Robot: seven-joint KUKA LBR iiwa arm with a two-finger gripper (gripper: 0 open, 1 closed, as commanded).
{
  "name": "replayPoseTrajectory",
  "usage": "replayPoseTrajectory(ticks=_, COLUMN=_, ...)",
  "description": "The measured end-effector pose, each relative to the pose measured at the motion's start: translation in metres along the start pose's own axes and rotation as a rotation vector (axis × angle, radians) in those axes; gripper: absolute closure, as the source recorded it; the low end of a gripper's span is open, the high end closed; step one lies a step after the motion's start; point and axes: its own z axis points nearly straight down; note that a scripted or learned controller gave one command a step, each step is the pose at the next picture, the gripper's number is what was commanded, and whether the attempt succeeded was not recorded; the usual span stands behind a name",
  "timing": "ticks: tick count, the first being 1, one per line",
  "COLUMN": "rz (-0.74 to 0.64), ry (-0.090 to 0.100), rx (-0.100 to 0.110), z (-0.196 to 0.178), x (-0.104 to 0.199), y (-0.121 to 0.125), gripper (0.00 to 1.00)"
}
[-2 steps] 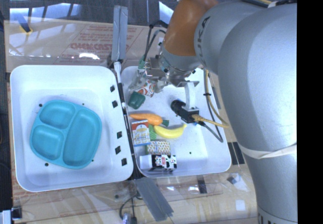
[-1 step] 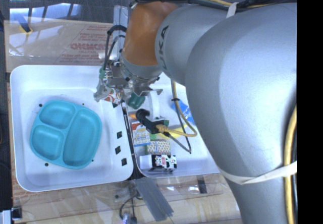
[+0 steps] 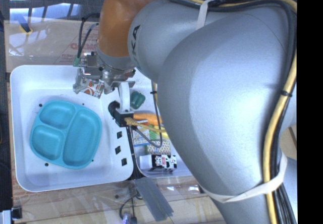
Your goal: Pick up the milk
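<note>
Cam view: end effector [image 3: 93, 82] over far edge of left bin [image 3: 20, 117], clamped on a small red/white item [image 3: 92, 88], can't ID it. Milk [image 3: 162, 161] w/ cow print sits in right bin [image 3: 146, 170], near side, well apart from end effector. Blue tray [image 3: 65, 134] in left bin. Judgement: milk not yet picked.

The big grey arm [image 3: 212, 92] has dark letters at about 10 o'clock, next to its orange band [image 3: 117, 21]. They look like "KA". No other words are clear enough to read.
</note>
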Motion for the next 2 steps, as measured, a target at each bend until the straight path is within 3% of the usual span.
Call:
replayPoseTrajectory(ticks=1, rz=0.203, ry=-0.002, rx=0.005, z=0.043, x=0.019, y=-0.063, gripper=1.0)
replayPoseTrajectory(ticks=2, rz=0.309, ry=-0.001, rx=0.002, z=0.005, x=-0.043, y=-0.075, gripper=1.0)
